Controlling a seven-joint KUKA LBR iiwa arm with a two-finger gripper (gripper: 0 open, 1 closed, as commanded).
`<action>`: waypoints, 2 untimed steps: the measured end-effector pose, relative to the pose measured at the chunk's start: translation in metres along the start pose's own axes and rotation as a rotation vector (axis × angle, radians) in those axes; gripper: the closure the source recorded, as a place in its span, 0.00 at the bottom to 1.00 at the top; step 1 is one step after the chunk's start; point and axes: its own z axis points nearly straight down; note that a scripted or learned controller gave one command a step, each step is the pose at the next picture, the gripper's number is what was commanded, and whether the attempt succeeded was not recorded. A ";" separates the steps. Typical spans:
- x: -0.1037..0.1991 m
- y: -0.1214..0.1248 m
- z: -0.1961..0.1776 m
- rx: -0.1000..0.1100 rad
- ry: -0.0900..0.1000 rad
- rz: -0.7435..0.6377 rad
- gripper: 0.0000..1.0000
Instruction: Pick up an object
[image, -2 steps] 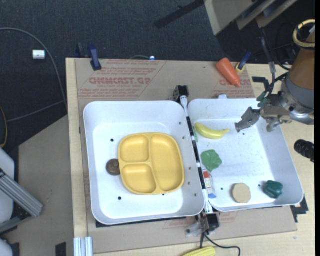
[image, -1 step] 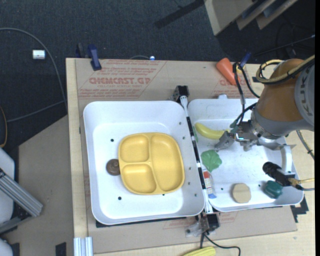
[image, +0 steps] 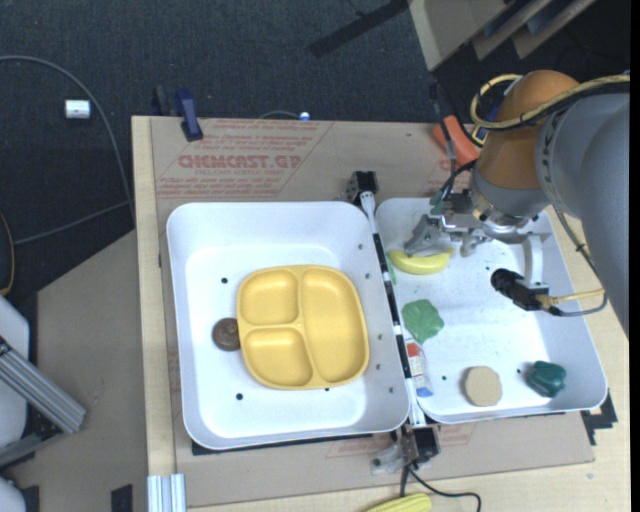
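Note:
The right bin (image: 575, 330) holds a yellow banana (image: 421, 263) at its far left, a green leafy piece (image: 423, 319) below it, a tan round biscuit (image: 482, 385) and a dark green object (image: 546, 377) near the front. My gripper (image: 443, 238) hangs low over the bin's back left part, just behind the banana. Its fingers (image: 420, 238) look spread, and nothing is between them. The fingertips are close to the banana's far edge; whether they touch it I cannot tell.
The left bin (image: 190, 300) holds a yellow divided plate (image: 301, 326) with a brown round object (image: 226, 333) beside it. A marker-like stick (image: 414, 365) lies along the wall between the bins. A black cable plug (image: 512, 286) hangs from the arm over the right bin.

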 end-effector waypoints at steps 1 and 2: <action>-0.002 0.025 0.022 0.000 -0.001 -0.001 0.00; -0.032 0.025 0.022 0.000 -0.002 0.001 0.00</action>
